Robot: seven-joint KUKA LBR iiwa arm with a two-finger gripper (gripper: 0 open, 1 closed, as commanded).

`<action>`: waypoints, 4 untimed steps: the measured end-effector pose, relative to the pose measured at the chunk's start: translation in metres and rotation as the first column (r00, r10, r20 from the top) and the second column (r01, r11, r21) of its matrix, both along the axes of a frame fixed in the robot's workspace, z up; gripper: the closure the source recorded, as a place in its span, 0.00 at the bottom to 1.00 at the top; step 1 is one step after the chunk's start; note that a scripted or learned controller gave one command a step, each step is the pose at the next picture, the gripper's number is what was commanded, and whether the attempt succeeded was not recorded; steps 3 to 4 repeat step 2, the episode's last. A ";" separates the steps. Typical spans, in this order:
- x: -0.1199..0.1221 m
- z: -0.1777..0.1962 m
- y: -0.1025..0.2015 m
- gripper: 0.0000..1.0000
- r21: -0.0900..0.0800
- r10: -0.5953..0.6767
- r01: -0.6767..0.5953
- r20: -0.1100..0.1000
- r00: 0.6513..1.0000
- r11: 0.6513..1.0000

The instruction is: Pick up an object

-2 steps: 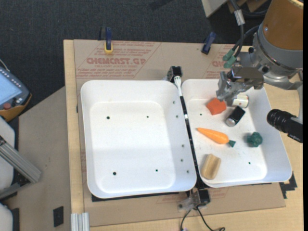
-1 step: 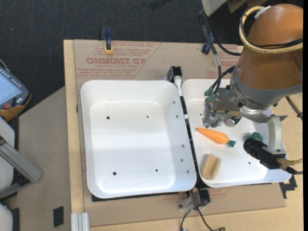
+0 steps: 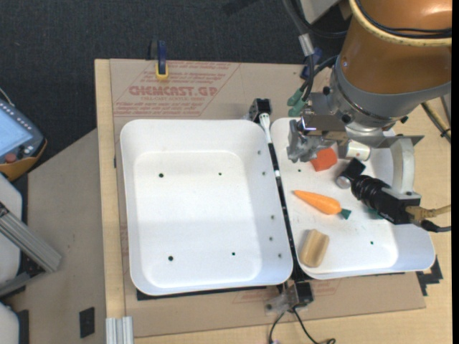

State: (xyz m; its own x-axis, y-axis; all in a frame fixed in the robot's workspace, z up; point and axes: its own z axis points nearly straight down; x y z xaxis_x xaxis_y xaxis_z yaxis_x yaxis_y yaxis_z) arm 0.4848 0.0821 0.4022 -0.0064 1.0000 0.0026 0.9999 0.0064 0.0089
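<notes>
My gripper hangs low over the back of the right bin, under the grey wrist and orange band. An orange-red block sits right beside the fingers, on their right side; contact is hard to judge. An orange carrot with a green tip lies in the middle of that bin. A tan cylinder rests near the bin's front left corner.
The left bin sits beside the right one, their rims meeting along a black divider. A black cable fitting lies over the right bin's right part. A blue and yellow clamp stands at the board's back edge.
</notes>
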 end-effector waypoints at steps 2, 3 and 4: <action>0.014 -0.097 0.011 1.00 -0.005 -0.009 0.009 -0.019 1.000 1.000; 0.014 -0.097 0.011 1.00 -0.005 -0.009 0.009 -0.019 1.000 1.000; 0.014 -0.097 0.011 1.00 -0.005 -0.009 0.009 -0.019 1.000 1.000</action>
